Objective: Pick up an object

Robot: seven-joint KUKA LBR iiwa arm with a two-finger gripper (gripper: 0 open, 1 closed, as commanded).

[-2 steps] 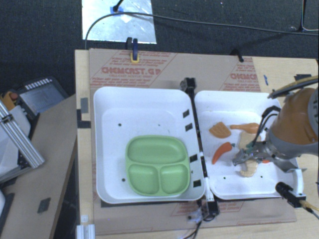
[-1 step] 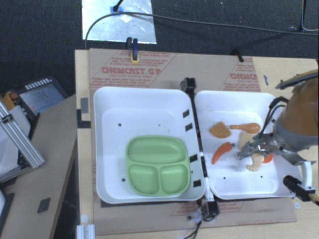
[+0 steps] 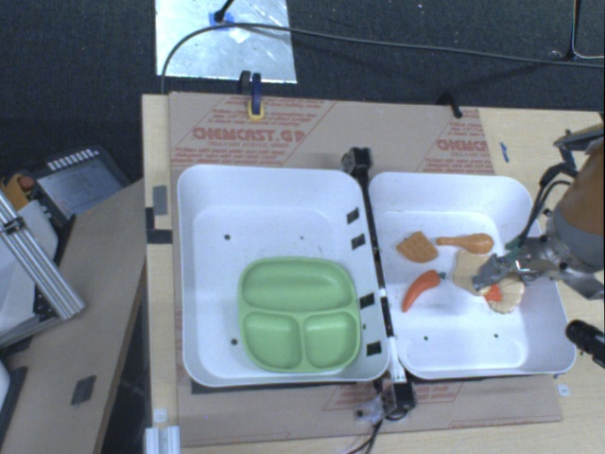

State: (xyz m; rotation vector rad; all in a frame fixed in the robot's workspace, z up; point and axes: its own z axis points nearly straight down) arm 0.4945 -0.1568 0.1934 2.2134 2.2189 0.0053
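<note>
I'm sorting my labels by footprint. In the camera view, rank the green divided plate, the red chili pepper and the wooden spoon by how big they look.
1. Green divided plate, by far the largest.
2. Wooden spoon and red chili pepper: both look about alike, so I won't rank them.

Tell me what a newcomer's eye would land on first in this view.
First, the green divided plate, lying near the front of the left bin. Next, the small bright pieces in the right bin: a red pepper-shaped toy, with an orange piece just behind it. The gripper reaches in from the right, low over a pale item at the cluster's right end.
</note>
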